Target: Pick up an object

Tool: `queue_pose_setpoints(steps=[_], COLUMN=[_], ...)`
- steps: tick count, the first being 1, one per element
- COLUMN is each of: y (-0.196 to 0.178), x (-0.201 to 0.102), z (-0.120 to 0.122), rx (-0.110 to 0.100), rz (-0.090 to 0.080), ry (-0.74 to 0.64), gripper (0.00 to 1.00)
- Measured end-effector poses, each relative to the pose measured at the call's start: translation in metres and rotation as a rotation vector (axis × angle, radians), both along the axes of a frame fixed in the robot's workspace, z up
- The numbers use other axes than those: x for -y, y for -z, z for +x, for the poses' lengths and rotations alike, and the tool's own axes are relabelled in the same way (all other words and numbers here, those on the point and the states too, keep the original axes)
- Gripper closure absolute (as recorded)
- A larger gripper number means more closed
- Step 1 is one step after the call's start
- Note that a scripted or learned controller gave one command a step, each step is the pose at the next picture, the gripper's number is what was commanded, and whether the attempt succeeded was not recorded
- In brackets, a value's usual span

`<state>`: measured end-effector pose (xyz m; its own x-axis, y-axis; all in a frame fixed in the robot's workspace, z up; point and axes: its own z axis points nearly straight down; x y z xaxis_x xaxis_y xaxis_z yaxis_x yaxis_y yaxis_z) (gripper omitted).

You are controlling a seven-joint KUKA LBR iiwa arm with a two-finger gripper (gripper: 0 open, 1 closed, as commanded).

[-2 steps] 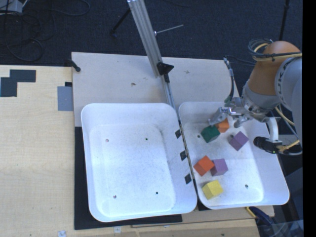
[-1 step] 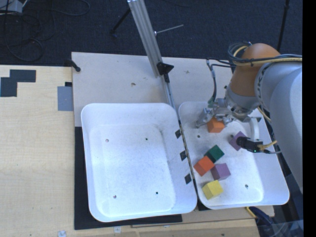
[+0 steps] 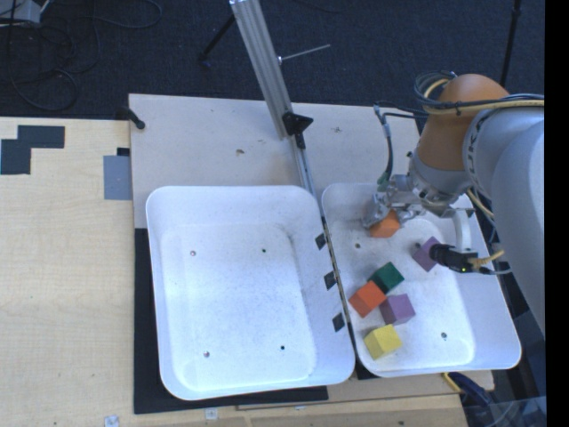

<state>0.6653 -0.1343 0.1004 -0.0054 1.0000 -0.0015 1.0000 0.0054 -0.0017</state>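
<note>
My pincer (image 3: 384,213) hangs low over the far part of the right bin (image 3: 498,350), and an orange block (image 3: 385,228) sits right at its tips, partly covered by them. Whether that block is truly clamped or only touched from above, I cannot tell, and the tips are too small and crowded with cables to judge their spread. My arm (image 3: 498,176) comes in from the right, grey below the orange band (image 3: 453,123), with black cables looping around the wrist.

Other blocks lie in the same bin. A purple block (image 3: 426,255) rests to the right of the orange one, just beside a black part of my wrist gear. Nearer, a green block (image 3: 388,277) touches a second, orange-red block (image 3: 366,298) on its left, and a mauve block (image 3: 398,308) sits just beside both. A yellow block (image 3: 383,340) lies nearest of all, slightly apart from that group.

The left bin (image 3: 169,212) stands beside the right one, their rims meeting along a line with small black clips. Both rest on a pale tabletop (image 3: 204,140), from which a slanted aluminium rail (image 3: 263,56) rises at the far side. I can read no writing, brand or label on any block, bin or arm part.
</note>
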Motion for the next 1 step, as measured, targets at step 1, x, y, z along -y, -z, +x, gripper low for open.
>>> queue_pose_setpoints(steps=[1], y=[-0.0947], x=[-0.0581], z=[-0.0115], rx=[0.006], rz=[0.003], ry=[0.002], gripper=[1.00])
